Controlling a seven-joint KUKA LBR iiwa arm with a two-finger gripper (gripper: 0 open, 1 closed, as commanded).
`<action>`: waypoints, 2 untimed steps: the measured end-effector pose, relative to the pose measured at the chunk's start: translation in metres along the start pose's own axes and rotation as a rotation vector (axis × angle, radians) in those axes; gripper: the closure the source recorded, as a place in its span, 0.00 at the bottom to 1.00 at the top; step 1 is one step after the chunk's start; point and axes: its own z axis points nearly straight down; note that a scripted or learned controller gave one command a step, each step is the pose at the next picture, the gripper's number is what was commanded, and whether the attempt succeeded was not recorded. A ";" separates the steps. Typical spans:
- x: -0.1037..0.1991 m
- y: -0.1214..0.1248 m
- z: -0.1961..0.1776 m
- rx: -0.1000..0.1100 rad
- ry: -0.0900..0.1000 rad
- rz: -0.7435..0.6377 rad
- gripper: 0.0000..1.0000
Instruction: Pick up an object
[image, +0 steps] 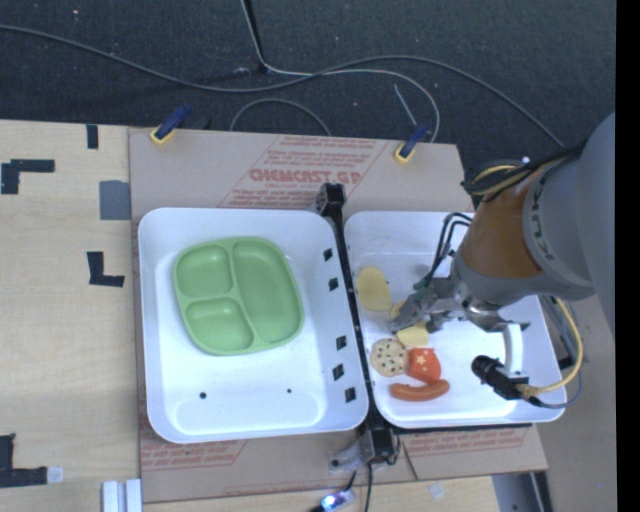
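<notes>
1. Fingers (418, 312) hang low in the right bin (500, 232), on its left half, at the end of my grey arm with the orange band (500, 245).
2. Whether they are spread or pressed together I cannot tell; they are dark and blurred against the toys beneath.
3. A pale yellow wedge (411, 336) lies right under my tip, touching it or nearly so; I cannot see it pinched between my fingers.
4. A yellow lemon-like piece (374, 289) sits just to the left of my tip, near the bin's left wall.
5. A round cookie (387, 356) lies below the wedge, with a red tomato (425, 364) just beside it on the right.
6. A red sausage (419, 391) rests under the tomato, near the bin's front edge.
7. The left bin (160, 330) holds a green divided plate (238, 295), well apart from me.
8. Both bins stand on cardboard (300, 170) on the counter (60, 300).
</notes>
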 end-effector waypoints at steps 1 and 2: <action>-0.006 -0.007 -0.052 -0.002 0.001 0.001 1.00; -0.004 0.004 -0.108 -0.004 0.000 0.000 1.00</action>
